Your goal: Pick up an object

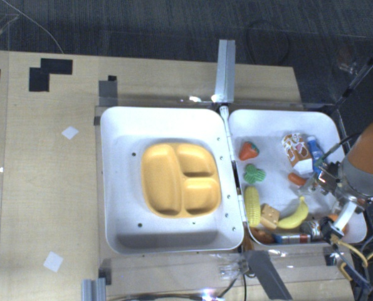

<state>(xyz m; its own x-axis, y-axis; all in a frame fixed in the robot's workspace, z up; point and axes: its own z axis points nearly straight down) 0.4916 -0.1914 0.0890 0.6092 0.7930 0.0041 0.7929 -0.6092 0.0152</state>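
Note:
The right bin (280,119) holds several toy foods. A red strawberry (249,149) and a green piece (255,174) lie at its left. A corn cob (252,205), a tan block (269,217) and a banana (296,215) lie toward its front. Near the back right are a white and brown snack pack (295,148) and a blue item (315,149). My gripper (320,178) hangs low over the bin's right side, just beside a small orange-red piece (296,179) and above the banana's tip. Nothing visibly hangs from it.
The left bin (123,231) bears a yellow divided plate (178,179). A dark cylindrical item (293,237) lies along the right bin's front wall. The arm's orange band (369,152) and cables (355,256) crowd the right bin's right edge.

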